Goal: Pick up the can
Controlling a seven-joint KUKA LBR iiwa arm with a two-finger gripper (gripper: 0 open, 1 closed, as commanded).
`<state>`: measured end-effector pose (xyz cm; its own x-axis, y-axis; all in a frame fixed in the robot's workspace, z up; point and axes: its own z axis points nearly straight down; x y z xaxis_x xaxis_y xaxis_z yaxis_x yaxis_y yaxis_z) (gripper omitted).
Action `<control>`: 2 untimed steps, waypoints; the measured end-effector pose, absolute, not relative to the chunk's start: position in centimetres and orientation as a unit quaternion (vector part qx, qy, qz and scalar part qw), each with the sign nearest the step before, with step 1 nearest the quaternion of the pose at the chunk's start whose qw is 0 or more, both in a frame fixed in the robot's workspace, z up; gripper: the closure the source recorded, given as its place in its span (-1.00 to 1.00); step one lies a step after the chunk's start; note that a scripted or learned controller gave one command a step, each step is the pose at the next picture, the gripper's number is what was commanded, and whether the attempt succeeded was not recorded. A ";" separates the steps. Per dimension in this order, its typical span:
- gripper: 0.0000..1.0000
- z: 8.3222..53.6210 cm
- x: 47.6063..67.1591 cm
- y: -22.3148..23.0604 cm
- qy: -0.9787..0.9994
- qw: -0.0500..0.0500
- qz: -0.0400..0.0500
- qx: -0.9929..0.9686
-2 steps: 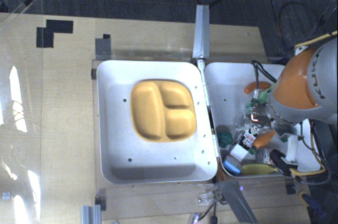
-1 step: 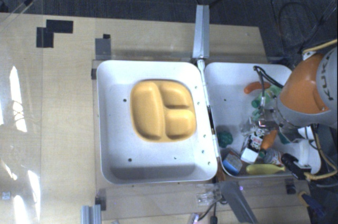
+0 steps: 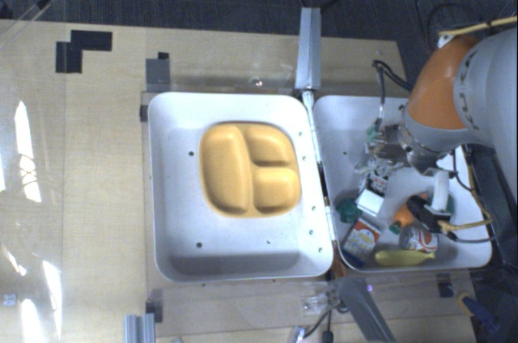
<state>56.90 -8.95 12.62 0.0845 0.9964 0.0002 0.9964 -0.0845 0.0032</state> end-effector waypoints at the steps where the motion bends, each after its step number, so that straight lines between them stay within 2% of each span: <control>1: 1.00 23.5 59.8 -6.8 0.602 0.002 0.002 0.799; 2: 1.00 18.3 54.8 0.8 0.535 0.000 0.000 0.845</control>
